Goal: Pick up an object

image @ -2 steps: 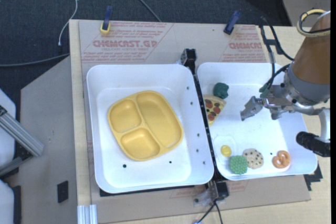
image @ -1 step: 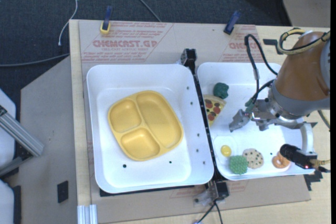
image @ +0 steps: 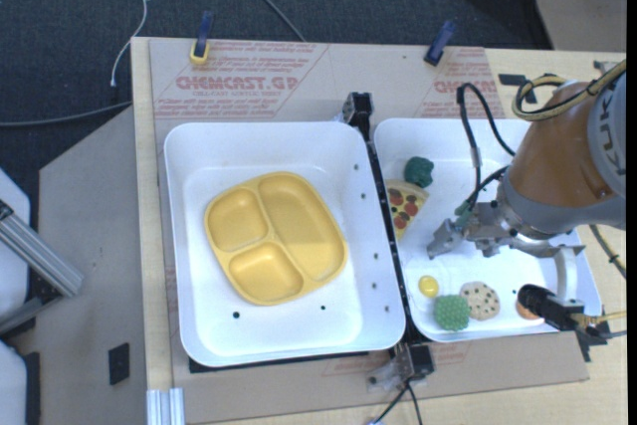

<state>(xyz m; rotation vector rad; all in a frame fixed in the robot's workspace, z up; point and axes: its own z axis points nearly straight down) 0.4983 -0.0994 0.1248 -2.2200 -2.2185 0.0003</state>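
Two shallow white bins sat side by side on the bench. The left bin (image: 189, 164) held a yellow divided tray (image: 274, 236) with three compartments, lying near the bin's middle at a slight angle.

The right bin (image: 393, 139) held the small toys. A dark green broccoli-like piece (image: 419, 170) lay toward its far edge, and a pizza slice (image: 405, 204) sat just in front of that, close to the bin's left wall. Near the front edge lay a small yellow piece (image: 428, 287), too small to identify, then a lighter green bumpy ball (image: 452, 312) touching a chocolate-chip cookie (image: 480, 300). In the front right corner an orange object (image: 527, 308) peeked out, mostly hidden behind a black piece of the arm's gear, so its shape was hard to make out.

The arm (image: 562, 159) came in from the right, its orange band and grey wrist covering much of the bin's right half. The gripper (image: 448, 234) hung over the middle of the right bin, between the pizza slice and the yellow piece. It showed as dark metal against the white, with nothing visibly between its fingers, and I could not tell whether they stood apart or together.
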